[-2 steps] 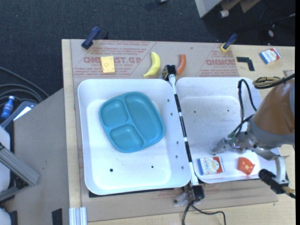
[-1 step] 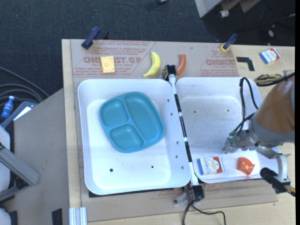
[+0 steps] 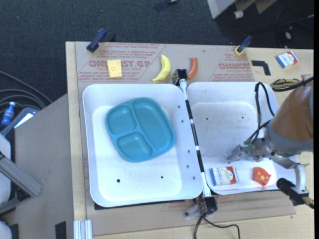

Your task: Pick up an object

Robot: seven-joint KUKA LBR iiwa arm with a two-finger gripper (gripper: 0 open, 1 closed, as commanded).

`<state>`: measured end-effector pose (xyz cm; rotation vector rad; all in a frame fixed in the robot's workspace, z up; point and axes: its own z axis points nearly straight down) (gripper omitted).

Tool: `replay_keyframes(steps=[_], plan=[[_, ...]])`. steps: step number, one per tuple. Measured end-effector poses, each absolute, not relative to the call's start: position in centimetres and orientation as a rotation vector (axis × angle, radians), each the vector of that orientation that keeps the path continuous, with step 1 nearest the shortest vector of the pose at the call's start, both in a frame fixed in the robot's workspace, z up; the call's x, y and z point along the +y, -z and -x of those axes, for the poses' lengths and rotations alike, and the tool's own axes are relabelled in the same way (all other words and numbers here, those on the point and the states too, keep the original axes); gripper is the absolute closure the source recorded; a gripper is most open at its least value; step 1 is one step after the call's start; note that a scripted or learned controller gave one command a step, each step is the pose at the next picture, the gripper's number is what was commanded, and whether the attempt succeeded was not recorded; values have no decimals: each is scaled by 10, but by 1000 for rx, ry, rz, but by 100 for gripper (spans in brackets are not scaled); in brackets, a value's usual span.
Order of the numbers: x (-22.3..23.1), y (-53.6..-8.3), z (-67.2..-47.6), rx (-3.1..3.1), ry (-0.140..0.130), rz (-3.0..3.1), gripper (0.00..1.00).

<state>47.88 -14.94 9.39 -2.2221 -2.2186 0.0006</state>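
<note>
We've got a blue divided plate (image 3: 140, 128) in the left bin (image 3: 97, 178). The right bin (image 3: 219, 101) holds a small white card (image 3: 223, 176) and red block (image 3: 260, 176) along its near edge.

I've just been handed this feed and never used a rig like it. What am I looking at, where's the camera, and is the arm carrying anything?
One camera looks down at a slant on a bench with two white bins. The grey and orange arm is the robot, reaching in from the right. Its end effector sits low over the right bin, near a small white card-like packet and a red item. Nothing is visibly gripped. The left bin holds a blue divided plate. A toy banana lies on the bench behind the bins.
</note>
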Motion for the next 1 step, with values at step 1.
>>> replay_keyframes(steps=[1], plan=[[-149, -104, -479, -2219, 0, 2223, 100]])
